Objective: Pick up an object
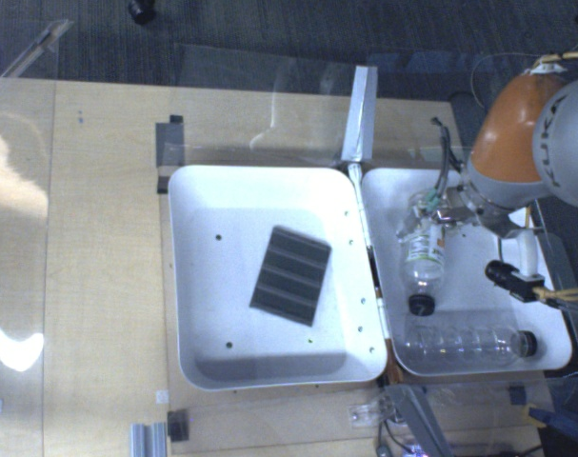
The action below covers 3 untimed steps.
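The arm comes in from the right with its orange band bulging over the far corner of the right bin, and the gripper sits low over the far part of that bin. It is right at the far end of a clear bottle, the end away from the cap, and from here the metal and the clear plastic run together, so I cannot tell whether the gripper is open or closed, or whether it has the bottle at all. The bottle lies on the bin floor, pointing roughly towards me, with its black cap at the near end and a pale label round its middle. Just past that cap, a second bottle, also clear, lies crosswise along the near wall of the same bin, with its dark cap towards the right. The two bottles are near each other but apart. The left bin holds one thing, a dark ribbed pad, lying flat and turned at a slant near the middle of the floor, well away from the gripper. Both bins sit side by side on the pale bench.
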{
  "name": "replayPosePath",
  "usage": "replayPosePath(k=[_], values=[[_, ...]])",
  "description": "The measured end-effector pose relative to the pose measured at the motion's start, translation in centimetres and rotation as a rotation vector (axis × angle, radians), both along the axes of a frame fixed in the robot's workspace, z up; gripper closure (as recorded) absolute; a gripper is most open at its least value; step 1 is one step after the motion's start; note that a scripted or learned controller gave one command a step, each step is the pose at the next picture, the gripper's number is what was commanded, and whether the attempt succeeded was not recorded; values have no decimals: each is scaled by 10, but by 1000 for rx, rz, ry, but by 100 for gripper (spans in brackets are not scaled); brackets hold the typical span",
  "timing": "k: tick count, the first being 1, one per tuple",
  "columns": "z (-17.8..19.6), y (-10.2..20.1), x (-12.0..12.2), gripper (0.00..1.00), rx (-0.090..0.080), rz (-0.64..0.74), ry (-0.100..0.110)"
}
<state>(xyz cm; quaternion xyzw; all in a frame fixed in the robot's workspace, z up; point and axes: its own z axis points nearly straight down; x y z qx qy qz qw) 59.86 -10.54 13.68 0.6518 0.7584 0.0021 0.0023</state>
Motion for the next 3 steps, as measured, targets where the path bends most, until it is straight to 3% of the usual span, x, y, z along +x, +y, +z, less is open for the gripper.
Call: replayPosePath(k=[1, 2, 3], values=[[23, -35, 50, 0, 0, -289, -3], [-49, 1, 55, 0, 0, -135, -3], [-35, 2, 57, 100, 0, -129, -10]])
